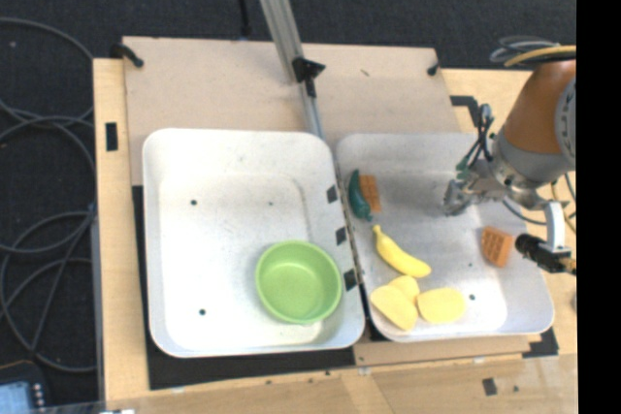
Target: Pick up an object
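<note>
My gripper (456, 199) hangs over the upper right part of the right bin (427, 150), with bare bin floor beneath it. An orange block (497, 247) lies lower right of it, near the bin's right side. A yellow banana (399, 253) lies in the middle of that bin. Two pale yellow pieces (419, 303) rest at its front. A teal and orange brush-like object (364, 195) lies along its left wall. In the left bin (194, 160), a green bowl (298, 281) sits at the front right.
A slanted metal pole (281, 24) rises from behind the bins, meeting the bench near their shared edge. Cables run over the dark floor to the left. The arm's orange band (539, 116) is at the right edge.
</note>
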Controlling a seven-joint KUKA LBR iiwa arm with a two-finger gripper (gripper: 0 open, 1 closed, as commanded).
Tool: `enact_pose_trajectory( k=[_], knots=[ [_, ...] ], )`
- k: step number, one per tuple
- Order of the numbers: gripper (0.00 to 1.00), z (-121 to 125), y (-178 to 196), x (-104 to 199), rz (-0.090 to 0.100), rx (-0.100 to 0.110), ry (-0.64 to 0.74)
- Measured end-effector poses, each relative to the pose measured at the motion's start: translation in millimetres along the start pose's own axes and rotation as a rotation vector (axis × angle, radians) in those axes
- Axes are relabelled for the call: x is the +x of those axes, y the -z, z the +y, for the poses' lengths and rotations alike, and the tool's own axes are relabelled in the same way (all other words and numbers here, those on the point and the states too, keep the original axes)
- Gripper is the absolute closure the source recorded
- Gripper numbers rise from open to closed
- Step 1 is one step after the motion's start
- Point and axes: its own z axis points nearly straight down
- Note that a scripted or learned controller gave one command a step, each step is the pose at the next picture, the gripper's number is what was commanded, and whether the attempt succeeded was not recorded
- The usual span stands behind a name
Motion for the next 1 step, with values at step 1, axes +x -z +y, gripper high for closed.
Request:
enact_pose_trajectory(
  k=[1],
  knots=[
    [1.0, 3.9, 58.4, -10.5, -0.001, -0.004, 0.0]
  ],
)
